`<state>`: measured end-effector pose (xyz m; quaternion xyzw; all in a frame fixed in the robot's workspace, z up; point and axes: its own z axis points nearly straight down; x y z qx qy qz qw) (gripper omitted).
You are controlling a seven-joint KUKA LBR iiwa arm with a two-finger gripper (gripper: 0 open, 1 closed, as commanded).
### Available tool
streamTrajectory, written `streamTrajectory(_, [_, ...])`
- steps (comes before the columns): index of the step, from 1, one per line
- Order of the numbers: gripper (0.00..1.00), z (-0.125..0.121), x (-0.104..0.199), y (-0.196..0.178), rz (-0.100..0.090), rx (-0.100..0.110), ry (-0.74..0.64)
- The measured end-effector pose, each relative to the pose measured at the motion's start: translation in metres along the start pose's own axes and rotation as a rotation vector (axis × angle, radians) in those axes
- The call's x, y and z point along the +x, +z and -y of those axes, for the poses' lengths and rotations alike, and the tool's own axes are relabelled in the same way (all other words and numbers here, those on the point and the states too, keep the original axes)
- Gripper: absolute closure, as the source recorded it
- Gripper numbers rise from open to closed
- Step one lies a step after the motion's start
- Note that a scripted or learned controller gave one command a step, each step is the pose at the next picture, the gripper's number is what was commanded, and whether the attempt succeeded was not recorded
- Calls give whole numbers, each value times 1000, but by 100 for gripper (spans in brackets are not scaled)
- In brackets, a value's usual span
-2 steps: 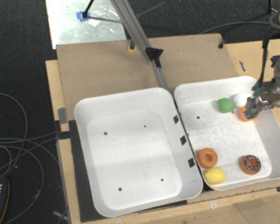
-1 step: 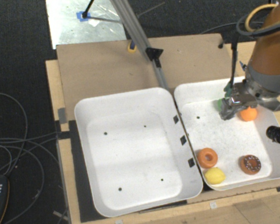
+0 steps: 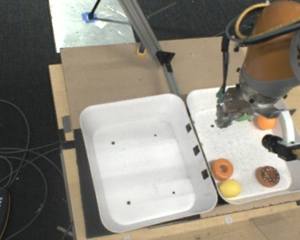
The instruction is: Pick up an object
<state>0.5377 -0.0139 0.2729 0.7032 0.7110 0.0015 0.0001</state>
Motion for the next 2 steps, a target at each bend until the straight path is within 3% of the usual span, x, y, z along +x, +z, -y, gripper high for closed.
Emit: streamTrajectory(2, [100, -17, 110, 37, 0, 4, 1])
